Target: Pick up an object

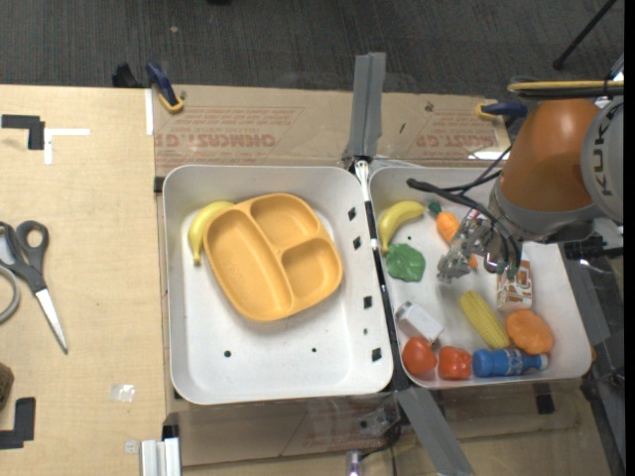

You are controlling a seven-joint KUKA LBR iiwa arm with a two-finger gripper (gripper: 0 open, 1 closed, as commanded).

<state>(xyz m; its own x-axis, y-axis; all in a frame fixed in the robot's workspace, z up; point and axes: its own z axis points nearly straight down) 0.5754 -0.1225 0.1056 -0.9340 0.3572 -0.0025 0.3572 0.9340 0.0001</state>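
The gripper (462, 256) hangs low over the middle of the right bin (568, 296), and its metal end is too tangled with cables to read, so whether it is spread or pressed together I cannot tell; nothing can be seen caught in it. The task names no particular object, and the likeliest candidate, in my judgement, is the corn cob (483, 318) at about five o'clock from the gripper, just beside it: a yellow, ridged, stubby piece lying at a slant with bare bin floor along both flanks. To take it well, the approach should come straight down over its middle with the closing direction across the short width, not along its length, and clear of the orange fruit (529, 331) at its lower right. Further out, a green leafy toy (404, 262) sits at nine o'clock, a small banana (397, 219) at ten, a white block (420, 319) at seven, and two red tomatoes (437, 360) and a blue bottle (507, 363) line the near wall. At nine o'clock, well apart, the left bin (198, 355) holds a yellow divided plate (270, 256).
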